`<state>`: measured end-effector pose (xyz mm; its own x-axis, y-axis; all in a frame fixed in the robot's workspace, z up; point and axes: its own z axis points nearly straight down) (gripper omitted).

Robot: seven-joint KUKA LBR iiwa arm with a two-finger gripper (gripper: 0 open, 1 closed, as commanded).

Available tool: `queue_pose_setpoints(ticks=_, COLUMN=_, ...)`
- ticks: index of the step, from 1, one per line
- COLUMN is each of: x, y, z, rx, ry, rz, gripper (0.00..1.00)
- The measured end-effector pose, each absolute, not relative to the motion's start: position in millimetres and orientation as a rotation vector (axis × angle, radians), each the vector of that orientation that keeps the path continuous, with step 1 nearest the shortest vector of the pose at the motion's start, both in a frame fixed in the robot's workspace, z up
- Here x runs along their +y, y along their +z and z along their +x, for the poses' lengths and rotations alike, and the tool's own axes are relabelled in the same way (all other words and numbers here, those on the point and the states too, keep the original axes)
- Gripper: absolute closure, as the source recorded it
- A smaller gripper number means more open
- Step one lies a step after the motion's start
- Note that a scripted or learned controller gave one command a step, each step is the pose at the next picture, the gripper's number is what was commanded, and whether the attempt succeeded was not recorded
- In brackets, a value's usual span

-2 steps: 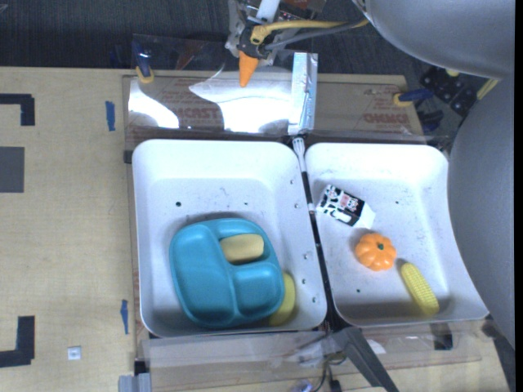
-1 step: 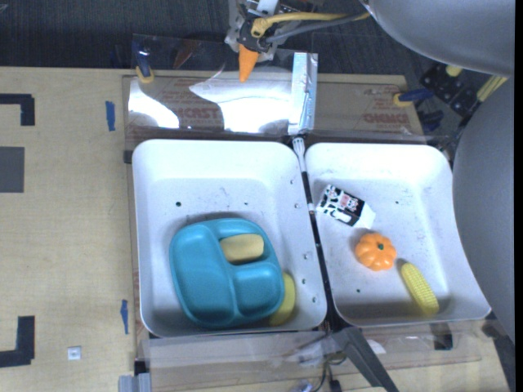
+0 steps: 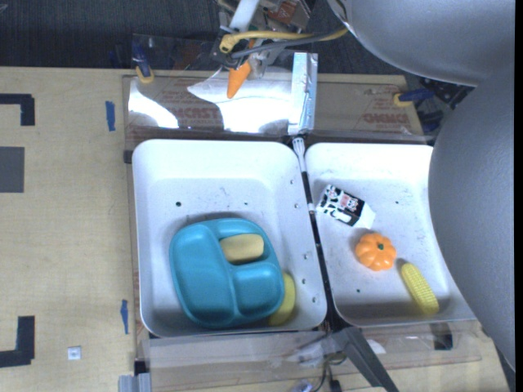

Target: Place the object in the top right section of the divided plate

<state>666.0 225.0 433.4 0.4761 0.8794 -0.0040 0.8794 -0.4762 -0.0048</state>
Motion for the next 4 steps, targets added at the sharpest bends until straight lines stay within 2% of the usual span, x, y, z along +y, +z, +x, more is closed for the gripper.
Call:
queue_pose_setpoints(ticks=1, x=220, y=435, z=666.3, rx=-1.429, ry=0.007, rz=-2.795, gripper=1.0)
queue_pose_setpoints(ticks=4, x=226, y=466, z=665.7, rx=-1.447, ry=0.0, rz=-2.788, gripper=1.0)
